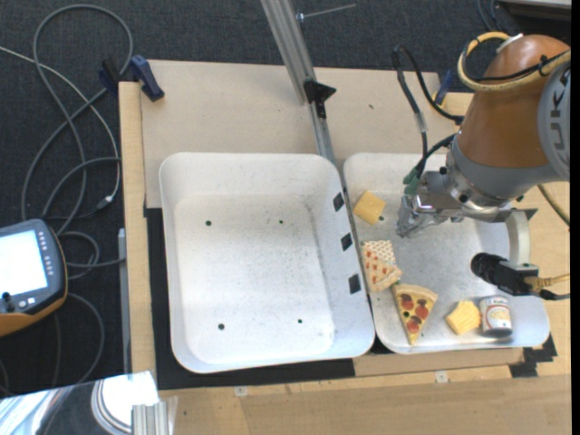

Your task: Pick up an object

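Plainly the pincer hangs low in the right bin, whether open or closed I cannot tell; nothing is seen in it; the yellow block lies just beside it against the divider wall, so a descent may strike the rim or nudge it away; waffle piece, pizza slice, cheese wedge and small can lie nearer the front.

Toy foods scattered in the right bin

A yellow cheese chunk is seen left of the jaws; waffle, pizza slice, cheese wedge and small can below them.
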You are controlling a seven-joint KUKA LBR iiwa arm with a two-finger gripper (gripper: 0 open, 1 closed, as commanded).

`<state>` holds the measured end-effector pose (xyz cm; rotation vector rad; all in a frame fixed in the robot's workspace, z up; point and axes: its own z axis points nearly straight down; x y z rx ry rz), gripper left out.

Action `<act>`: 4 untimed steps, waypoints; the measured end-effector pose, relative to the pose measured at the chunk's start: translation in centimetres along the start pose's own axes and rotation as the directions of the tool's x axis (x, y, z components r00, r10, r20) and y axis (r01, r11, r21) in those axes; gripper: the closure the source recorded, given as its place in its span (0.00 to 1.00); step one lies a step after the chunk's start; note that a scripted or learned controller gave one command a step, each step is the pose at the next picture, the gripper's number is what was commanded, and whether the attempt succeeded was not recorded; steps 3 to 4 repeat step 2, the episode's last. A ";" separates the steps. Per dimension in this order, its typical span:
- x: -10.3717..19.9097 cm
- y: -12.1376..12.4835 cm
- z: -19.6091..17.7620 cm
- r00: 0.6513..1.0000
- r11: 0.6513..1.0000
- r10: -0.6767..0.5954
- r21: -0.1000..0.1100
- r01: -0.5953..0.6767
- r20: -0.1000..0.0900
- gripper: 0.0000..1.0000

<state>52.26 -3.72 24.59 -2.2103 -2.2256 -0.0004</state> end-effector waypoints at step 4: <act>10.6 -1.8 2.2 1.000 1.000 0.000 0.001 0.000 0.000 1.00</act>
